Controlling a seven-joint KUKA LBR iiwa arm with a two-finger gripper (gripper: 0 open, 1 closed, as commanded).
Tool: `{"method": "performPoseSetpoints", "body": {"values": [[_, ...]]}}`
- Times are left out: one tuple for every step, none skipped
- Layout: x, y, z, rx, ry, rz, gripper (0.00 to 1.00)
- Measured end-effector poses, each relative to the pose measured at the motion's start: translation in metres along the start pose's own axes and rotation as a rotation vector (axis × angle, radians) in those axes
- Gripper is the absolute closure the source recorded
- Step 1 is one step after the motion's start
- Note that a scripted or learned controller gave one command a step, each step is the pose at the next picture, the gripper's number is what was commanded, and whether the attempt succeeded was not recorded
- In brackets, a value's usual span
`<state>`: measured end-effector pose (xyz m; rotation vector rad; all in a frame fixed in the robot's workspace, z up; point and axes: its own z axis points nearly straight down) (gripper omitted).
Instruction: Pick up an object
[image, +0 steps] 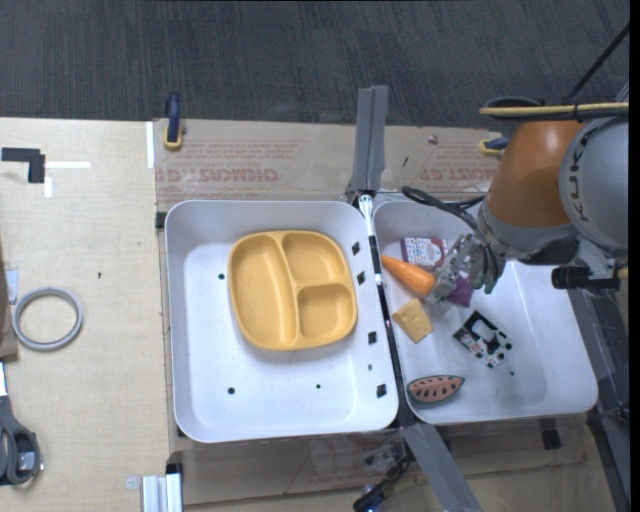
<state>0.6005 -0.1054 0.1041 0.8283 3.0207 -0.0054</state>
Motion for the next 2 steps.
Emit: {"method": "performPoseSetpoints", "body": {"values": [[-0.017,0.018,0.013,0.006,0.015,0.252,1.0],[-0.019,0.064,-0.084,0.021,0.023,0.648,1.0]]}}
